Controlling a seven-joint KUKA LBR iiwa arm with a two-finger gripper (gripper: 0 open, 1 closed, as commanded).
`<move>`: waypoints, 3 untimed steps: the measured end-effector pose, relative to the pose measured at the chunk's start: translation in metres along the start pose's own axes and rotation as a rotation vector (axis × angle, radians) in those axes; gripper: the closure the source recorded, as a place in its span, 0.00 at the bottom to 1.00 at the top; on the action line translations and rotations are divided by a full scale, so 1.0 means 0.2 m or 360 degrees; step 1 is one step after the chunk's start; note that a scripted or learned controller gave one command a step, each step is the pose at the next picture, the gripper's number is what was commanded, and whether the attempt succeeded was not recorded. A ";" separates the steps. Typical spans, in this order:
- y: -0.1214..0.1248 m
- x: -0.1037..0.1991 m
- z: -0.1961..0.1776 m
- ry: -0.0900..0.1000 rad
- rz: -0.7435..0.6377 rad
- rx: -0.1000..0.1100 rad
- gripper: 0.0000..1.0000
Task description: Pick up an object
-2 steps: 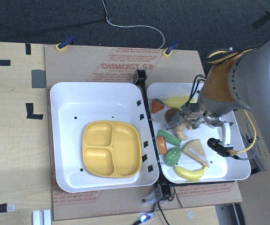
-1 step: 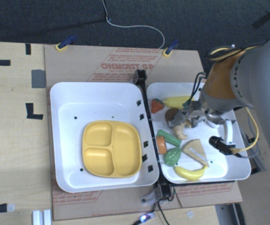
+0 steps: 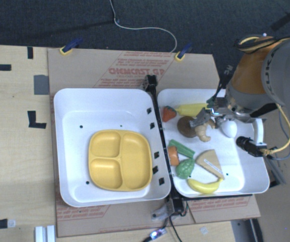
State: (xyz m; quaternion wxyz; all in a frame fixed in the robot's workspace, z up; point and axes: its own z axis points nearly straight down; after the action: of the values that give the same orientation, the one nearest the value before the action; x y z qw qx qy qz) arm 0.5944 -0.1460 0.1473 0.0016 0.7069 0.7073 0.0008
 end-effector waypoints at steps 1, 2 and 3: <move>-0.03 0.00 -0.31 0.0001 -0.0001 0.0000 1.00; -0.02 0.01 -0.39 0.0002 -0.0001 0.0004 1.00; -0.09 0.26 -0.35 0.0004 -0.0007 0.0010 1.00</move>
State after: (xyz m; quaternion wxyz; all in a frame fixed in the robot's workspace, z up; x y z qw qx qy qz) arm 0.5759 -0.0946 0.2169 -0.0015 0.7053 0.7089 -0.0006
